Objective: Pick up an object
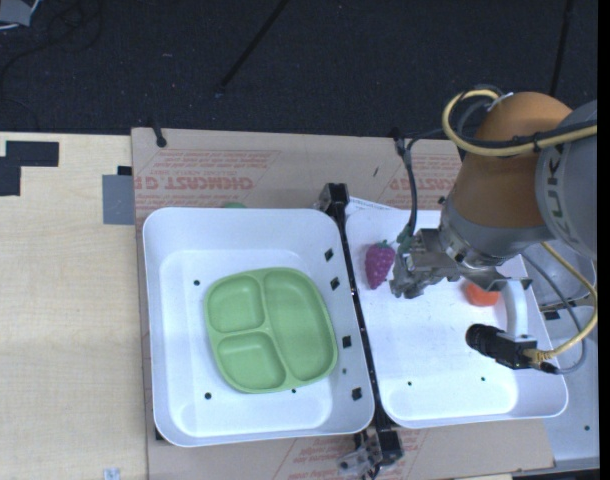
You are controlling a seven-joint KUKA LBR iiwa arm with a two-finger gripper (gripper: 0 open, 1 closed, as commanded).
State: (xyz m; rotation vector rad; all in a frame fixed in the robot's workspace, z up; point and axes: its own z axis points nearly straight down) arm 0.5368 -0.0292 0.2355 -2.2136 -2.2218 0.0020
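- The purple object [379,264] lies in the right bin [455,400], near its upper left corner and close to the wall shared with the other bin.
- The pincer [409,280] hangs just beside it on the right; whether it is wide or narrow cannot be told.
- An orange object [482,294] lies further right, partly hidden under the arm [505,188].
- A green divided plate [270,328] lies flat in the left bin [175,268], well apart.
- Both bins rest on the pale counter [55,298].

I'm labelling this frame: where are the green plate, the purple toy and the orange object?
green plate [270,328], camera view, its centre divider.
purple toy [379,264], camera view, its middle.
orange object [482,294], camera view, its visible part.
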